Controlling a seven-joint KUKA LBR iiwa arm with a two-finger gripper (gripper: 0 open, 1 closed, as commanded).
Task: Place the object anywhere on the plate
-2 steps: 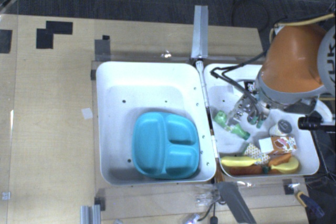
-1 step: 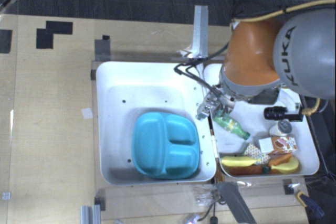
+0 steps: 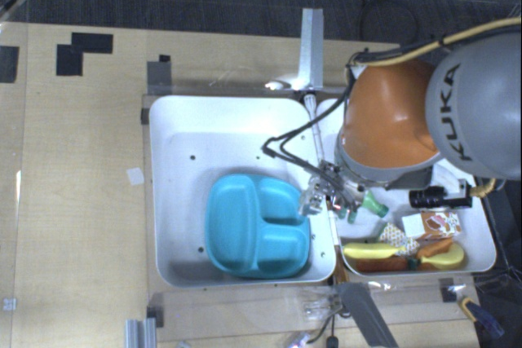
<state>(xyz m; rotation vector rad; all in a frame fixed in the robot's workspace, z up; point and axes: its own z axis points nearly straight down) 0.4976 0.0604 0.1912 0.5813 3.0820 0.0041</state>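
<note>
Camera view: my tool point(image 3: 326, 196) hangs over the divider between the two bins, just right of the blue plate point(image 3: 257, 224) in the left bin point(image 3: 175, 175). Whether it is spread or pressed together, I cannot tell. Right of my tool lie a green object point(image 3: 375, 205) and a banana point(image 3: 375, 253).

Count, camera view:
- White bins: 2 — left bin point(image 3: 167, 175), right bin point(image 3: 487, 244).
- Blue plate point(image 3: 253, 224): 1, three compartments, in left bin.
- Arm point(image 3: 432, 114): 1, with 1 orange band point(image 3: 383, 122).
- Right bin contents, partly hidden by arm — yellow banana-like items: 2 point(image 3: 371, 252) point(image 3: 447, 259); orange item point(image 3: 432, 247): 1; small printed packet point(image 3: 440, 222): 1; green piece point(image 3: 375, 204): 1.
- Further items under arm: cannot tell.
</note>
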